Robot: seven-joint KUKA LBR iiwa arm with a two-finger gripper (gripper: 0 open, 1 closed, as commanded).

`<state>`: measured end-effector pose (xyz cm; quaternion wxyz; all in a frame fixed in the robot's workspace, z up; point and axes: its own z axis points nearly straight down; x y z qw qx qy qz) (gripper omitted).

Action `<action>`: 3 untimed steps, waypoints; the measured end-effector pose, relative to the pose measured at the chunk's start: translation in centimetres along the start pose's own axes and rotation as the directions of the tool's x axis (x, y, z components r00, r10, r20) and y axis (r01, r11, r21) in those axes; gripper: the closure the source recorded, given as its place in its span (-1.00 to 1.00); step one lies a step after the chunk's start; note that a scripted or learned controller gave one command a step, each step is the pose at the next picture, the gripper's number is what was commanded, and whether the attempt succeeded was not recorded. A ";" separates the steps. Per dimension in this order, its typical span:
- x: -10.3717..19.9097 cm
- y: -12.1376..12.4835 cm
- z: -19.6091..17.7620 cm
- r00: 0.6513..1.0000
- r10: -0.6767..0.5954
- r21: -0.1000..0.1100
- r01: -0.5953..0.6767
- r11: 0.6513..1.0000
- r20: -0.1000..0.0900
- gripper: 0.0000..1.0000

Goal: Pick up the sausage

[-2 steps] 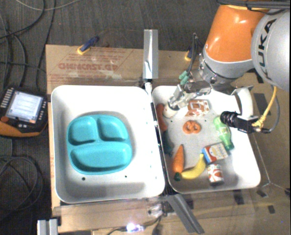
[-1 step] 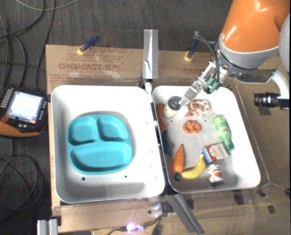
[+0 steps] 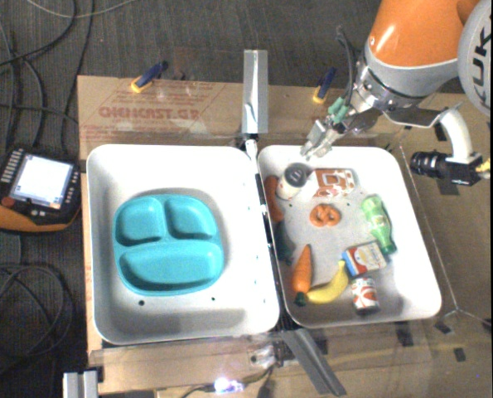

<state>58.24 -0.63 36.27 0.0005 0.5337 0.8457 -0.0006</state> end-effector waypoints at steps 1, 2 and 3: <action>-3.5 -0.6 0.6 0.955 -0.298 0.000 0.298 0.955 0.002 1.00; -2.8 3.9 7.0 0.768 -0.641 -0.002 0.641 0.768 0.000 1.00; 0.1 3.6 15.7 0.810 -0.586 -0.002 0.586 0.810 -0.002 1.00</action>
